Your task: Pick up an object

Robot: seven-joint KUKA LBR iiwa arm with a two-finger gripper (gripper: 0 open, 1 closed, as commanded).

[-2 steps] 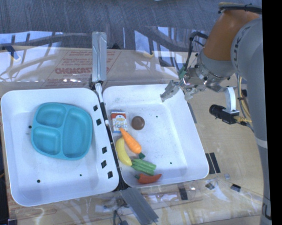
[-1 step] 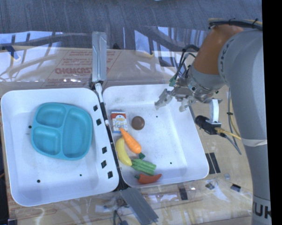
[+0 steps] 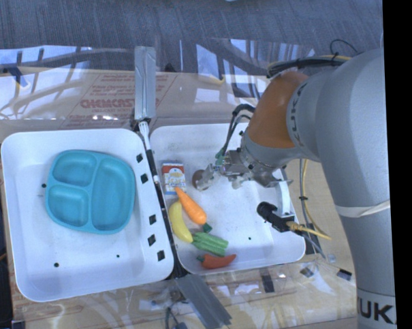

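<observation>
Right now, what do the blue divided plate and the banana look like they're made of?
The blue divided plate looks like molded plastic, matte: one even colour, soft rounded compartment ridges. The banana seems a plastic toy: uniform yellow with a slight sheen, though the view is too coarse to be sure.

The table [image 3: 67, 108] is brown under glossy, reflective sheeting. Two shallow white bins sit on it side by side, touching along their inner edges: the left bin [image 3: 26, 270] and the right bin [image 3: 264, 253]. A grey strip [image 3: 145, 81] lies behind their junction, another [image 3: 202, 300] in front.
</observation>
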